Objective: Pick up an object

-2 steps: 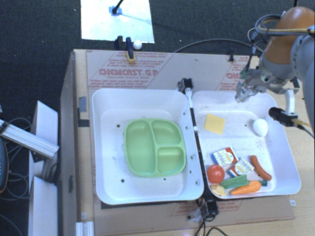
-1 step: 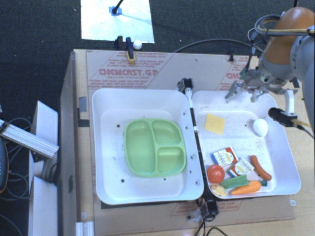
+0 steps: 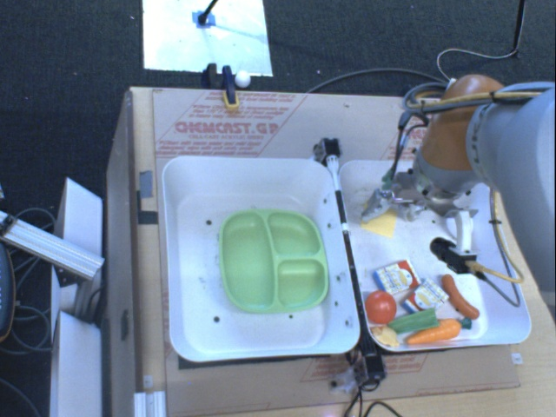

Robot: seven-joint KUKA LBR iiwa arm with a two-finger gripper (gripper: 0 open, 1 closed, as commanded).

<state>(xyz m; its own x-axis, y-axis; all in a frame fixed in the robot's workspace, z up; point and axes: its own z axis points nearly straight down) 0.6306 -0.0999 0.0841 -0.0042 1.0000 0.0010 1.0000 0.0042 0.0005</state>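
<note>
My gripper point(image 3: 380, 205) hangs low over the upper left of the right bin point(image 3: 504, 320), reaching in from the right. Directly below its tip lies a flat yellow wedge point(image 3: 380, 225), partly covered by the gripper. Lower in the same bin lie two small cartons point(image 3: 395, 276) point(image 3: 425, 296), a red tomato point(image 3: 380, 307), a red sausage point(image 3: 460, 296), a green vegetable point(image 3: 413, 321) and an orange carrot point(image 3: 433, 332). Nothing is visibly held.
The left bin point(image 3: 191, 233) holds a green divided plate point(image 3: 273, 260). A black ridge point(image 3: 344, 233) divides the two bins. A small pale yellow piece point(image 3: 385, 337) lies at the right bin's front left corner. Cables run behind the bench.
</note>
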